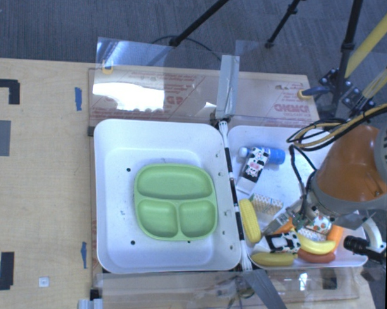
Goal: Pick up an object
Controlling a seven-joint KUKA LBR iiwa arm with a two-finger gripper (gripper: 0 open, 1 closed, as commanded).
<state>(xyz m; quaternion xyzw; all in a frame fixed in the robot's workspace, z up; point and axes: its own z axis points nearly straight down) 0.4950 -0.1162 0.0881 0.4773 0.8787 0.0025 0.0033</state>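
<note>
Tool point(297, 219), grip state unclear, low among glossy plastic toys; smooth three-part green tray point(176, 201) alongside

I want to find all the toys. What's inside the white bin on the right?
The right bin holds a corn cob, bananas, a cow-patterned carton and more; the arm covers the rest.

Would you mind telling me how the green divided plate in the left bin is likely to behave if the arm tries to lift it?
The green divided plate looks moulded and stiff, so it probably won't flop. It lies flat on the left bin floor, offering little edge to pinch. Gripped at one rim, it would likely tilt.
</note>
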